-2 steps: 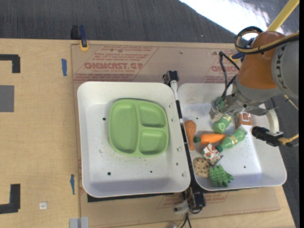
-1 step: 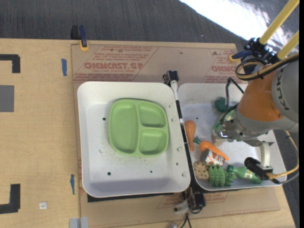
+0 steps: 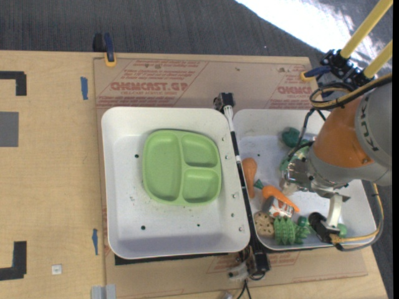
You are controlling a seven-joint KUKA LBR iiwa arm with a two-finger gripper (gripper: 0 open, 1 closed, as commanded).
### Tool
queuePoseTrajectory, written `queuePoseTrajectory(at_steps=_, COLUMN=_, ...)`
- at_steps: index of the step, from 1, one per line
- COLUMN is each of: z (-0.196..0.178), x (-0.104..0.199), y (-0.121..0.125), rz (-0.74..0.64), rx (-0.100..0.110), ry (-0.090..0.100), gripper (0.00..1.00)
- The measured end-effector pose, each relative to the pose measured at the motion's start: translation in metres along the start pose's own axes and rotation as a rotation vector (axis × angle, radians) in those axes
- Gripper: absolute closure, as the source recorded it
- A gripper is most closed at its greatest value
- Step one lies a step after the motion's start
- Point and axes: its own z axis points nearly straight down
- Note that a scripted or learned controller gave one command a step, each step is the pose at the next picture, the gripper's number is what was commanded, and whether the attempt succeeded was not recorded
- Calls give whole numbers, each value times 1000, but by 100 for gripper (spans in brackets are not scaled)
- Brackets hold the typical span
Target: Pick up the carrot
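Brown bench top (image 3: 50, 167) carries two white bins side by side, inner walls touching down the middle. Left bin (image 3: 124, 223) takes the centre of the bench; right bin (image 3: 265, 132) sits against its right wall. Arm (image 3: 340, 145), grey w/ orange band, reaches in from the bench's right edge and hangs over the right half of the right bin. Light green divided plate (image 3: 181, 167), 3 compartments, lies flat mid-floor in the left bin, apart from all four walls.

Gripper (image 3: 291, 178) is low over the middle of the right bin, facing that bin's left wall. Claw state: can't tell, the wrist covers it from this angle.

Carrot (image 3: 250, 170): orange, tapered, on the right bin floor just beside the left wall, approx halfway along it and roughly parallel to it. It's near the gripper but apart, w/ bare white floor between.

Bumpy green toy (image 3: 288, 230) sits at the near edge of the right bin. Second orange piece (image 3: 278, 197) lies slanted between carrot and near edge, just under the claw; contact unclear. Dark green obj (image 3: 290, 136) is near the far edge, partly behind the arm. Choc-chip cookie (image 3: 264, 223) is twd the near-left corner, against the toy's left side. Small red/white bit (image 3: 282, 212) sits just beside the toy; too small to ID.
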Motion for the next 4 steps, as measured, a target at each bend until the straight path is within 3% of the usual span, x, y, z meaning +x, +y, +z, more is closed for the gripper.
queuePoseTrajectory(at_steps=1, z=-1, x=-11, y=-23, rz=257, rx=0, ry=-1, gripper=0)
queuePoseTrajectory(at_steps=2, z=0, x=-4, y=-26, rz=472, rx=-6, ry=-6, gripper=0)
queuePoseTrajectory(at_steps=3, z=-10, x=-4, y=-25, rz=472, rx=-5, ry=-6, gripper=100)
queuePoseTrajectory(at_steps=4, z=0, x=0, y=-15, rz=616, rx=23, ry=-8, gripper=100)
